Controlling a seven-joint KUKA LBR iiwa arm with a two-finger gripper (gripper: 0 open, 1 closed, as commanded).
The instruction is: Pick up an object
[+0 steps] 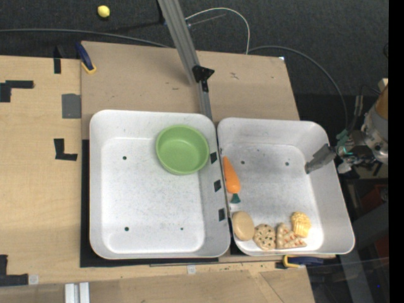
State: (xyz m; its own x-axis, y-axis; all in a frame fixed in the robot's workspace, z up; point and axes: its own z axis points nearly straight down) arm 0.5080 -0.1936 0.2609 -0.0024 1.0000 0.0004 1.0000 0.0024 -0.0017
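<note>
In the left bin (107, 188) a green bowl (182, 149) sits at the back right. The right bin (328, 188) holds an orange carrot (232, 175) against its left wall. Along its front wall lie a tan bread roll (242, 225), a chocolate-chip cookie (264, 235), a pink and tan waffle-like piece (285, 238) and a yellow corn piece (300, 223). My gripper (319, 158) hangs over the right bin's right rim, well apart from every object, and nothing shows in it.
A slanted metal pole (183, 40) runs from the top down to the gap between the bins. Cables loop behind the right bin. A yellow ball (103, 11) lies far back left, and a blue clamp (85, 57) is on the board's corner.
</note>
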